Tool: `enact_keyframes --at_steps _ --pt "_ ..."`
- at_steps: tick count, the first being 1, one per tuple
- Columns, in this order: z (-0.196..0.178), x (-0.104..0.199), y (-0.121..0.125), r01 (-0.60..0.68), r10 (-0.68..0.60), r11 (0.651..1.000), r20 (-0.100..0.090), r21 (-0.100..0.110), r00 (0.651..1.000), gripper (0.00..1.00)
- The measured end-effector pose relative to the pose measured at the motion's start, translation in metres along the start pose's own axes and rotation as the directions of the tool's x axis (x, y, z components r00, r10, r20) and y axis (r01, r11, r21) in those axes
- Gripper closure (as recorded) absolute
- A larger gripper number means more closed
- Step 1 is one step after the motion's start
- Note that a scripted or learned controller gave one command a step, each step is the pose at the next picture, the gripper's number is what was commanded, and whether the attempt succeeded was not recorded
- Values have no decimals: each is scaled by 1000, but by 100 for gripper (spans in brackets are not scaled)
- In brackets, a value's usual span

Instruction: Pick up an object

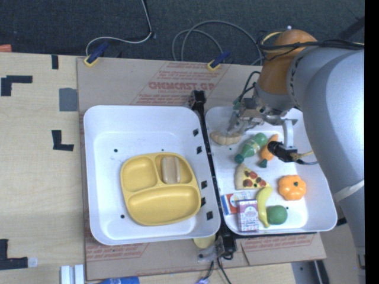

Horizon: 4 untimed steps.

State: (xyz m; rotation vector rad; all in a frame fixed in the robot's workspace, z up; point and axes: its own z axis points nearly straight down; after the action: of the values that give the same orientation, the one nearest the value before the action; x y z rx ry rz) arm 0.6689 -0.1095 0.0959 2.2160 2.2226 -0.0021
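We see the two white bins [95, 158] as smooth, slightly glossy plastic. The yellow divided plate [160, 203] looks like matt plastic. Below the gripper [237, 123], the orange pumpkin [292, 187], green ball [276, 214] and banana [263, 203] have a shiny, moulded plastic look. The board [172, 81] under the bins reads as matt printed cardboard, the bench [35, 176] as pale wood, and the arm [331, 111] as smooth grey painted metal.

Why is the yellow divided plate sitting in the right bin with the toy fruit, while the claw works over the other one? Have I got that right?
Not quite. The camera view shows the yellow divided plate in the left bin, away from the toy fruit. The pumpkin, banana and the rest lie in the right bin, and the claw is over that one.
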Motion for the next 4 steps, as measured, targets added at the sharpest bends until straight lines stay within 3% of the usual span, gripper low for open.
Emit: enact_keyframes --at_steps 1,2,3,4 --pt "0 0 0 0 0 1000 1 -1 1000 0" --pt "9 -3 -102 -4 4 1000 -1 -4 1000 0" --pt "8 2 -172 -3 3 1000 0 -9 1000 0" --pt "-134 -58 -184 -7 7 1000 4 -13 1000 0"
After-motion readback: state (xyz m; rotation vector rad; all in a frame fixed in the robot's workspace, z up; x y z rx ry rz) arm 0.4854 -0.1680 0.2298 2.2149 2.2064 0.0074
